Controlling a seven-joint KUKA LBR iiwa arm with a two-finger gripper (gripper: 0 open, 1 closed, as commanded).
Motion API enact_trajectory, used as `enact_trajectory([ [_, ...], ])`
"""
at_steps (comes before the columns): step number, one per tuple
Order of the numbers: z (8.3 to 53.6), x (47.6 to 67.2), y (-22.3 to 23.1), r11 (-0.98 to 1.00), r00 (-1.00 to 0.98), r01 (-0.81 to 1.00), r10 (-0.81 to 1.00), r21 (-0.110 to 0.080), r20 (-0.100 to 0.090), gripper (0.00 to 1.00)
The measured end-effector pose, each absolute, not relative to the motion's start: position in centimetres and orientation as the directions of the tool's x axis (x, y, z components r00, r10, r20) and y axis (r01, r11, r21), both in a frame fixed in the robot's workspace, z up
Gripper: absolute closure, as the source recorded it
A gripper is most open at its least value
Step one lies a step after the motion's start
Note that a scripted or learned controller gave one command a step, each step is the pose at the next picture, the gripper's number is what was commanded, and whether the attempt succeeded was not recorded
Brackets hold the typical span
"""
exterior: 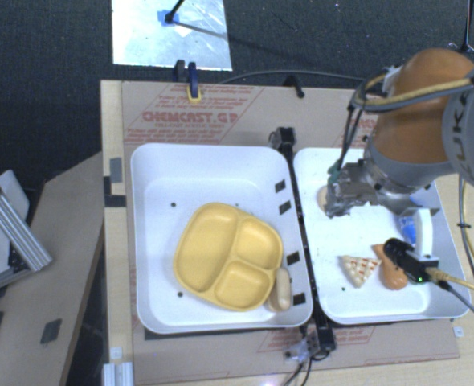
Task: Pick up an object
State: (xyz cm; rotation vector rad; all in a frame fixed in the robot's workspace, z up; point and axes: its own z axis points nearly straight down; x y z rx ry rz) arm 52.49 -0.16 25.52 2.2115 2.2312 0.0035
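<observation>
We see a yellow divided plate (225,252) and a beige roll (281,289) in the left bin (153,215), and a triangular wedge (357,269), an orange-brown piece (392,277) and a blue-and-white packet (414,227) in the right bin (333,300). The claw (343,198) sits low there, and we cannot tell whether it is open. A small tan object (324,197) lies just beside it, toward the divider.

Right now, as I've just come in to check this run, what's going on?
The arm's gripper is over the upper left of the right bin; I cannot see it holding anything. A pale wedge, an orange-brown piece and a blue-white item lie in that bin. The left bin holds a yellow divided plate with a beige roll beside it.
</observation>
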Motion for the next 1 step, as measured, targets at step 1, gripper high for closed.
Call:
enact_trajectory([
  [1, 24.14, 52.49, 5.90, 0.010, -0.010, 1.000, 1.000, 0.000, 0.002, 1.00],
])
